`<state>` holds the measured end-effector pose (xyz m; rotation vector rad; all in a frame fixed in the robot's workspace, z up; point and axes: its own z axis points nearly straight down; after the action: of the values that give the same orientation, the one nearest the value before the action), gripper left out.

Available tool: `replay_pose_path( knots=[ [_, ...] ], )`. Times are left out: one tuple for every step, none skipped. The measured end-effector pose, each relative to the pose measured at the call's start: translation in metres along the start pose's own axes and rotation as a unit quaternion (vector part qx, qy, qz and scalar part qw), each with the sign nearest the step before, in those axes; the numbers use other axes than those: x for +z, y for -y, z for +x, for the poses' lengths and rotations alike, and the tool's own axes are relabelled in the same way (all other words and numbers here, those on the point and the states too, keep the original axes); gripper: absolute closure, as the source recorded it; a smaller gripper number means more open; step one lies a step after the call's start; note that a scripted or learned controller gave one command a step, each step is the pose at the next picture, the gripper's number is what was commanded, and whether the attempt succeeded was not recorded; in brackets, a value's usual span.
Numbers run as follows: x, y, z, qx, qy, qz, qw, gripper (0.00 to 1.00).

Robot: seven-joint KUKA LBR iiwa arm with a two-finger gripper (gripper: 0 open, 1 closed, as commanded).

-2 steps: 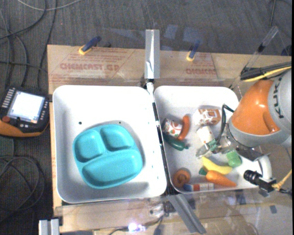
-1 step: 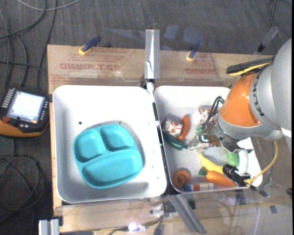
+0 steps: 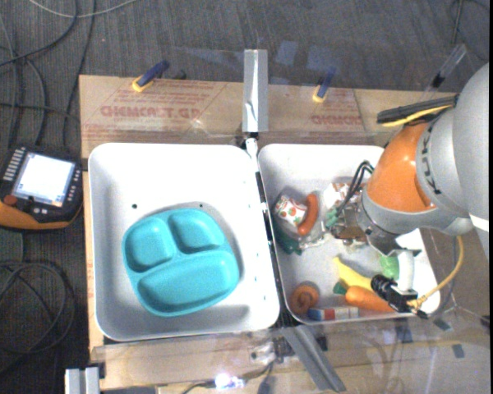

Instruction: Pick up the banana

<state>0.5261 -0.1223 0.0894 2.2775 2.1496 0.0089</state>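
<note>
Two white bins sit side by side on the desk. Banana (image 3: 346, 268) lies in the right bin (image 3: 287, 164), just below the gripper (image 3: 335, 225) and above a carrot (image 3: 366, 299). Gripper state: cannot tell. A cup (image 3: 290, 212) and sausage (image 3: 311, 210) lie left of the gripper. Left bin (image 3: 107, 220) holds a teal tray (image 3: 179, 258).

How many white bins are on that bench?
2. The left bin holds a blue tray. The right bin, beside it, holds small toys, with the robot arm over it.
</note>
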Motion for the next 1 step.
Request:
replay_pose_path(
  knots=[
    [-0.0008, 0.0355, -0.0181, -0.069, 0.001, -0.003, 0.9976, 0.0]
  ],
)
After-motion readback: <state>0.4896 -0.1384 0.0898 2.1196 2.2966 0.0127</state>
